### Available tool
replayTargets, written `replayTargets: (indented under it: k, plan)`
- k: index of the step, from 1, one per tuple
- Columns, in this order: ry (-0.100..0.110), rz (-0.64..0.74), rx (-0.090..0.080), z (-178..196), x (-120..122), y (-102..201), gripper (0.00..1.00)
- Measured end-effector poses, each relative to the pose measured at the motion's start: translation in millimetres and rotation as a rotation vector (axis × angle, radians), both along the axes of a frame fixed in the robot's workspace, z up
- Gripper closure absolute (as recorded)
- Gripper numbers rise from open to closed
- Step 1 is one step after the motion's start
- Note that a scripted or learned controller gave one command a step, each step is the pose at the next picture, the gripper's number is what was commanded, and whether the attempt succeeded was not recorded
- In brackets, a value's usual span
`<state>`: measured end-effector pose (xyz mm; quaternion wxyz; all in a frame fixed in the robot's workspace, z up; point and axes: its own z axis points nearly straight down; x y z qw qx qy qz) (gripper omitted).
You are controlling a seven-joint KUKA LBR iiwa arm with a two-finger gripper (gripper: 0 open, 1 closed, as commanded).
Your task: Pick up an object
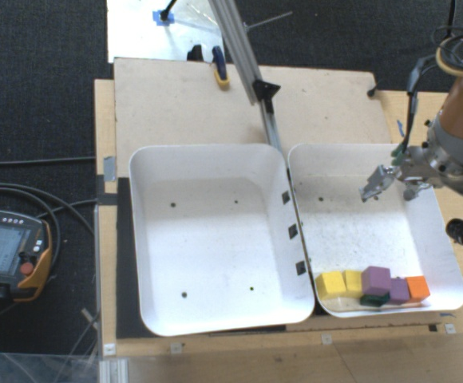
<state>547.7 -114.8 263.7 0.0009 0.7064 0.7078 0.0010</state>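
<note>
Nearest me, at the right bin's [447, 238] six o'clock wall, I see the blocks crowded in a row: yellow blocks [340, 283], purple blocks [383, 282], a dark green piece [373, 299] and an orange block [417, 287]. They sit touching, so I judge a clean grab awkward. Farther off, towards twelve o'clock, the gripper [387, 183] hangs above bare floor, carrying nothing; whether it is apart or together I cannot tell.

White bins [215, 166], yellow blocks [339, 283], purple blocks [377, 278], orange block [417, 287], dark green block [373, 299]
</note>
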Motion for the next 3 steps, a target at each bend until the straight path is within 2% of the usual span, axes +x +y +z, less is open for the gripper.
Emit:
replayTargets:
  k: [1,2,3]
  plan:
    - [0.005,0.006,0.002,-15.3,-37.8,41.8,0.0]
    - [-0.001,-0.002,-0.003,-90.2,59.7,-23.3,0.0]
    - [0.009,-0.001,0.003,-177.3,9.8,11.5,0.0]
